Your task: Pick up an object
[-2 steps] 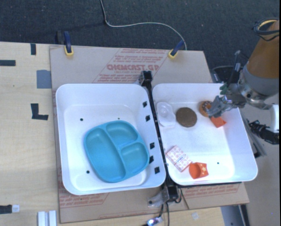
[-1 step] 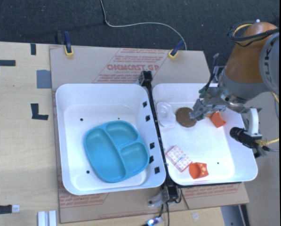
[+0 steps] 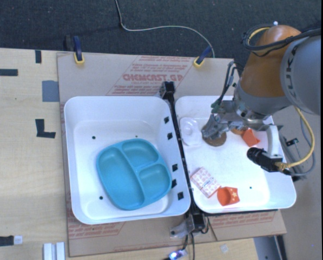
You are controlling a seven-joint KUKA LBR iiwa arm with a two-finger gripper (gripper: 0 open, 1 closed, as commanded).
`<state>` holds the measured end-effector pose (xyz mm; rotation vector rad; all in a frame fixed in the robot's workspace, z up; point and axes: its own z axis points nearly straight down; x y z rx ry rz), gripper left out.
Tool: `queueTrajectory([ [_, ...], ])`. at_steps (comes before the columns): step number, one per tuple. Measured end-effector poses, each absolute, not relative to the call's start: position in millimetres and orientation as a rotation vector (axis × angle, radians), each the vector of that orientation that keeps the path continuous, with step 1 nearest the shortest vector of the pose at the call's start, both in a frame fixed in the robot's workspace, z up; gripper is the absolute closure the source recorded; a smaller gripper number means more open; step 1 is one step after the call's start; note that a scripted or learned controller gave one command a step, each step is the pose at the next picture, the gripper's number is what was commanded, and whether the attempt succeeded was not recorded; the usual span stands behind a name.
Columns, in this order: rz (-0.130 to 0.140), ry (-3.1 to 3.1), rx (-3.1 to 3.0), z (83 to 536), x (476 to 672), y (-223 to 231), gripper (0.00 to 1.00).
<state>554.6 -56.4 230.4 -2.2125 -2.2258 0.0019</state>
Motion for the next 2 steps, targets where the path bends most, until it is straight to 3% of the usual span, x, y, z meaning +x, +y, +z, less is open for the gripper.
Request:
queueTrajectory([
  [2, 0.003, -2.227, -2.21, 215.7, 554.1, 48.6, 1.0],
])
